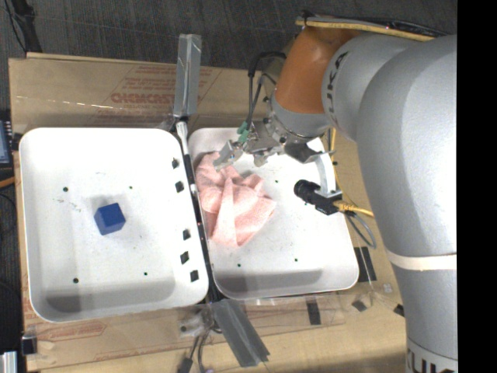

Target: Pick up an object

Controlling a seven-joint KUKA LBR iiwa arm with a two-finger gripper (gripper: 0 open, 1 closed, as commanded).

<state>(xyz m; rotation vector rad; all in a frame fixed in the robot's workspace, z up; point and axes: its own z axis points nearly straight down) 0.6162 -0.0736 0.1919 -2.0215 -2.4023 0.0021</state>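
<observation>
A crumpled pink cloth (233, 202) lies in the left half of the right bin (311, 247), against the divider between the bins. My gripper (242, 157) hangs over the cloth's upper edge, at the far side of that bin. Its two fingers look spread apart, one near the cloth's top left corner and one to the right of it, with nothing clearly between them. A small blue cube (110, 217) sits alone in the left bin (93, 162), far from the gripper.
The grey arm with its orange band (307, 72) covers the right side of the view and overhangs the right bin. A black cable fitting (314, 195) juts out over that bin's right part. Cardboard (93, 88) lies under both bins.
</observation>
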